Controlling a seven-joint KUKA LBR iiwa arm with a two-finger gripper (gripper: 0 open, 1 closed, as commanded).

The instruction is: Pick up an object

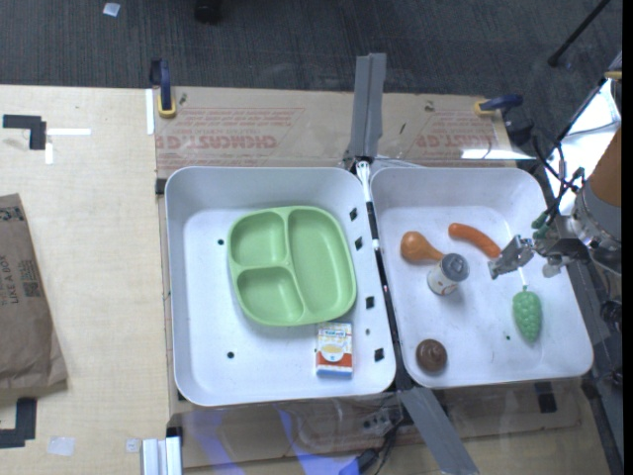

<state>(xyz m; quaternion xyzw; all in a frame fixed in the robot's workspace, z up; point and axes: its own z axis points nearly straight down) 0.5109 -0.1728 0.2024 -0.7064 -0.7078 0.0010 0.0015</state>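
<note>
Left bin (pixel 188 295): one green tray (pixel 292 263), one carton (pixel 335 350). Right bin (pixel 475 181): one orange gourd (pixel 420 248), cylinder (pixel 448 273), brown ball (pixel 431 355), carrot (pixel 474 237), green grapes (pixel 527 315). The gripper (pixel 512 256) hovers just right of the carrot, fingers apart, holding nothing.

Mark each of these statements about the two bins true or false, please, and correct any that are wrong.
1. The green divided plate lies in the left bin. True.
2. The small juice carton sits on the plate. False: it lies on the bin floor beside the plate's near edge.
3. The green grape bunch is in the right bin. True.
4. The gripper holds the orange carrot. False: the carrot lies on the bin floor.
5. The brown round object is in the left bin. False: it is in the right bin.
</note>
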